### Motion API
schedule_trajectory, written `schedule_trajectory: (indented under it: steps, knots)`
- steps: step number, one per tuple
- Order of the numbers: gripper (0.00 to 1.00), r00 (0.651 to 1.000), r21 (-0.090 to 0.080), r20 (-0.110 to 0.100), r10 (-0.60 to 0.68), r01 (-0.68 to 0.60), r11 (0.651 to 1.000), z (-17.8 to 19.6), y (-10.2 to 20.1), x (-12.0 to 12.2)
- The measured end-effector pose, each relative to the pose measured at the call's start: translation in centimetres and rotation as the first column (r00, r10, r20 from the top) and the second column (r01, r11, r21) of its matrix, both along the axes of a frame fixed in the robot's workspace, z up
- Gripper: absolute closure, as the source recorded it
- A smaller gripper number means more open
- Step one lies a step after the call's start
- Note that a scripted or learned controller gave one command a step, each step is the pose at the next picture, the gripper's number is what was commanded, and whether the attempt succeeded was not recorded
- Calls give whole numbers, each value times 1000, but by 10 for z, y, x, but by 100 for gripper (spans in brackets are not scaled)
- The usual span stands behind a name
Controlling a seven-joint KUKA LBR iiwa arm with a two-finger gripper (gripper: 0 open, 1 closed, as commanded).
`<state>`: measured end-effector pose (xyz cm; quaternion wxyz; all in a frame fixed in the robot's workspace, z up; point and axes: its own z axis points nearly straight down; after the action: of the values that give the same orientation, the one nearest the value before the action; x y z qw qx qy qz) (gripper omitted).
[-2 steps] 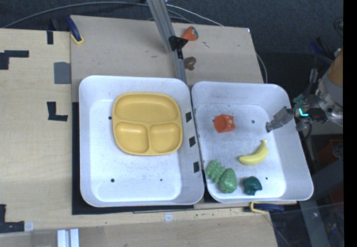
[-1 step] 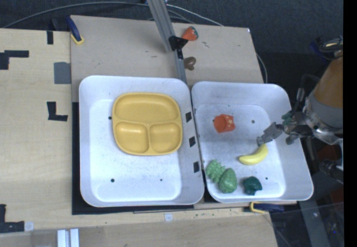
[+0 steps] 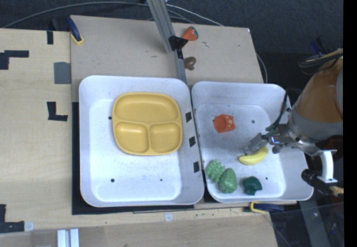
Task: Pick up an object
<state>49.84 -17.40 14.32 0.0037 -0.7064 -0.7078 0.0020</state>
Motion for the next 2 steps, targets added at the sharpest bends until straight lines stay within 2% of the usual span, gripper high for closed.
schedule_trajectory:
  steps: [1,2]
  knots:
    - [0,1000,-3,5,-1,1,1000,-53,1,-1]
    - [100,1000,-1,4,0,0,1000,-41,1,-1]
